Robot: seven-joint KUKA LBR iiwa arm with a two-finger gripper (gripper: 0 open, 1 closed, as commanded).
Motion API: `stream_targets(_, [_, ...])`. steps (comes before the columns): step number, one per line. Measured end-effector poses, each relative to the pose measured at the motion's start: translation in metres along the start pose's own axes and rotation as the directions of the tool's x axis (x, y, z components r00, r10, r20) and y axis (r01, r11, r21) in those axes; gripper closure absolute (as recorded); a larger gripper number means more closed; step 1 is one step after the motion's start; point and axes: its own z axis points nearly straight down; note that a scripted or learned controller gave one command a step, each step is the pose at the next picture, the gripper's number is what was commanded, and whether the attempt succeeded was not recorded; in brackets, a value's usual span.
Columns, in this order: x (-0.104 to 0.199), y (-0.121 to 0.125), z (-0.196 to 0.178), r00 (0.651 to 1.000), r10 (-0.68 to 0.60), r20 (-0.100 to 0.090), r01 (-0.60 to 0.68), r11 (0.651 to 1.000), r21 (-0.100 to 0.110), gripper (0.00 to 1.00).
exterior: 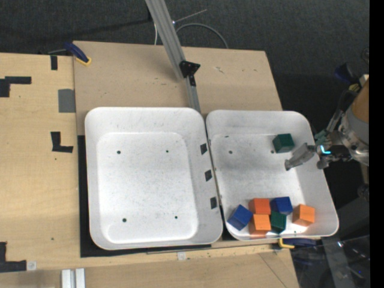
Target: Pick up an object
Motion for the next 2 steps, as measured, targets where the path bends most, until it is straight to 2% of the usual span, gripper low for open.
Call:
stream_targets(1, [0.0,0.001,-0.002,1.0,-0.001,0.001,0.001,1.0,-0.004,0.0])
stream_targets(2, [-0.009,-0.001,0.056,1.0,0.001,0.0,-0.001,1.0,0.002,0.0])
